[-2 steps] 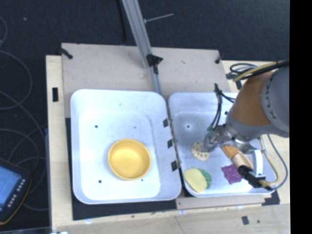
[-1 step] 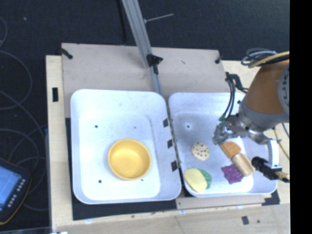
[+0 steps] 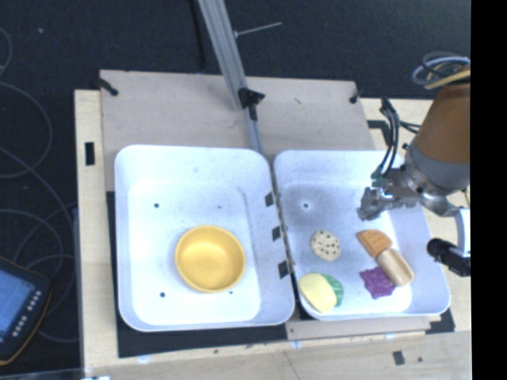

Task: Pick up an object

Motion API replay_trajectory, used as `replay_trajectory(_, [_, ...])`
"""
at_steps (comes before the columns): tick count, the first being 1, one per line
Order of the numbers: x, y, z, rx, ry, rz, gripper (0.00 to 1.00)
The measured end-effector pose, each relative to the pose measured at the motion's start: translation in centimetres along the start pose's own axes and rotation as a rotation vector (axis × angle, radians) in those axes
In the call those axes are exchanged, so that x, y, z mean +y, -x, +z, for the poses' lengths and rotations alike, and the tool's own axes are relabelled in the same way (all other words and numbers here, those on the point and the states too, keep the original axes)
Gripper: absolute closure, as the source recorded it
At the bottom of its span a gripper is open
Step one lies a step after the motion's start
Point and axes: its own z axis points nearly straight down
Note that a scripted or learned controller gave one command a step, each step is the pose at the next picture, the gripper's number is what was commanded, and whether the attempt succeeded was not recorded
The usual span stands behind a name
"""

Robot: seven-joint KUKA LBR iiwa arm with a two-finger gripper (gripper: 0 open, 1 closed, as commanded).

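Note:
The right bin [image 3: 317,172] holds a speckled cookie [image 3: 325,245], an orange and tan roll-shaped toy [image 3: 384,255], a purple piece [image 3: 377,283] and a yellow-green round toy [image 3: 320,292] at the front rim. My gripper [image 3: 371,205] hangs over the right bin's right side, just above and behind the orange toy, apart from it. Nothing shows between its fingers. The left bin [image 3: 142,180] holds a yellow bowl [image 3: 210,258].
A metal pole [image 3: 226,46] slants from the top down to the seam between the bins. Black clips [image 3: 277,232] sit along the divider. The arm's grey and orange body [image 3: 444,141] rises at the right. Cables lie on the dark floor at the left.

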Motion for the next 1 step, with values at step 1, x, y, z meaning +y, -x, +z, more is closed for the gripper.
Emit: replay_trajectory(1, [0.04,0.14,1.48,0.0,-0.009,0.003,1.0])
